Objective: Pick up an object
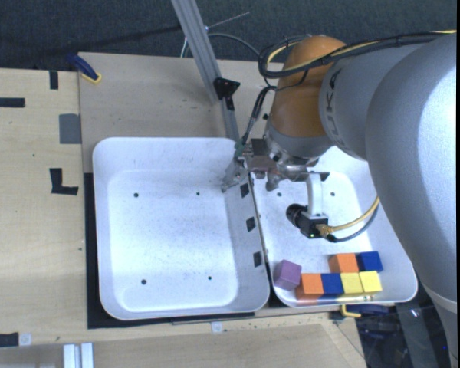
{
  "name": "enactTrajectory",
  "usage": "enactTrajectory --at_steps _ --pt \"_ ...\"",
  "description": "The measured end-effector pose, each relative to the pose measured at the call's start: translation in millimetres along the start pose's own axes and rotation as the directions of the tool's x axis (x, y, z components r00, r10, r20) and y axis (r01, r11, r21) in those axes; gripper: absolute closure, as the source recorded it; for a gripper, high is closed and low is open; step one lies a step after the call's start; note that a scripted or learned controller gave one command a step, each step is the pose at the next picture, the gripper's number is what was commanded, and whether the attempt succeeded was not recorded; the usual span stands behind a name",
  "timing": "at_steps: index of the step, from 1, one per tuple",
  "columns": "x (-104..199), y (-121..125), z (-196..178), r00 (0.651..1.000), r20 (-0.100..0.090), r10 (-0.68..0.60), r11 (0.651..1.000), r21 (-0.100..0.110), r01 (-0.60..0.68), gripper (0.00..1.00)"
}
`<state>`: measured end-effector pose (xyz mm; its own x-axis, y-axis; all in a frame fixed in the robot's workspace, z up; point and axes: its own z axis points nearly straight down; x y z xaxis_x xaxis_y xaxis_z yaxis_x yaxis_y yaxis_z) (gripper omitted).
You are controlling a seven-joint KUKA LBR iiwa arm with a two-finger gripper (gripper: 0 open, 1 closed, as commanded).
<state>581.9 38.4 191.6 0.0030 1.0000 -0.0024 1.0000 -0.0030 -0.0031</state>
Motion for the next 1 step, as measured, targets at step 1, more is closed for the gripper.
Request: enactTrajectory --at_steps 1 --pt "2.8 0.3 0.0 1.0 -0.001 -0.004 1.0 -0.001 0.004 0.0"
